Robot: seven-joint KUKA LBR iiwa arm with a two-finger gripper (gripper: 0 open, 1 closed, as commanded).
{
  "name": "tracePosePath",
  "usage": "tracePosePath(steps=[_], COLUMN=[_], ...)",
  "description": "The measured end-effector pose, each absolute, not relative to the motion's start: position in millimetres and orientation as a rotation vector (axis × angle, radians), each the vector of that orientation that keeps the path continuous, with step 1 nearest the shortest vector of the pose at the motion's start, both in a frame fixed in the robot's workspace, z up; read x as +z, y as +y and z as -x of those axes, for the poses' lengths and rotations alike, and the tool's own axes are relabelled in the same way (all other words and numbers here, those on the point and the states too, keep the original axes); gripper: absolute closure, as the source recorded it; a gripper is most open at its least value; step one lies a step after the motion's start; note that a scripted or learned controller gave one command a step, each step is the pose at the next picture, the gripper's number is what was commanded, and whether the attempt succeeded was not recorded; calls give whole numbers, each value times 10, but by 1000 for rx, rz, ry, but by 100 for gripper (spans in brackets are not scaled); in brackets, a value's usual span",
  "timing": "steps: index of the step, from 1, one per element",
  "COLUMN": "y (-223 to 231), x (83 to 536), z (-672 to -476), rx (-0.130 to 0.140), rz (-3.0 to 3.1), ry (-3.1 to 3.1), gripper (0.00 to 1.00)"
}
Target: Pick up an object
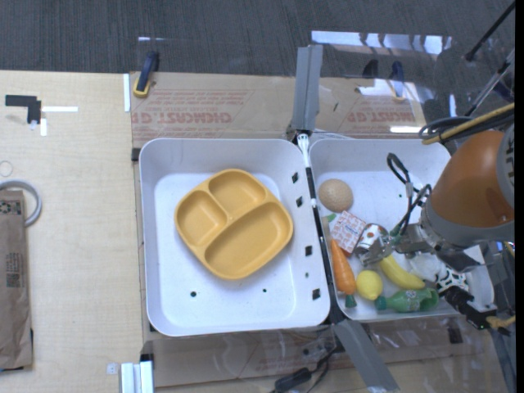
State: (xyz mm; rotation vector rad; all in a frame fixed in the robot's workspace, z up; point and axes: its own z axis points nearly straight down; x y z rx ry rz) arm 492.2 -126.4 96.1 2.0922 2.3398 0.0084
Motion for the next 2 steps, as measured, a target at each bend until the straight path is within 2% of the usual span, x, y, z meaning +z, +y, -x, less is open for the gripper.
tracePosePath(steps=[1, 2], y=[-1285, -607], x=[1036, 2353], z=[-4912, -5241], rx=[3, -4], rz=[-2100, -2191], ry=[2333, 2253], gripper=[100, 100])
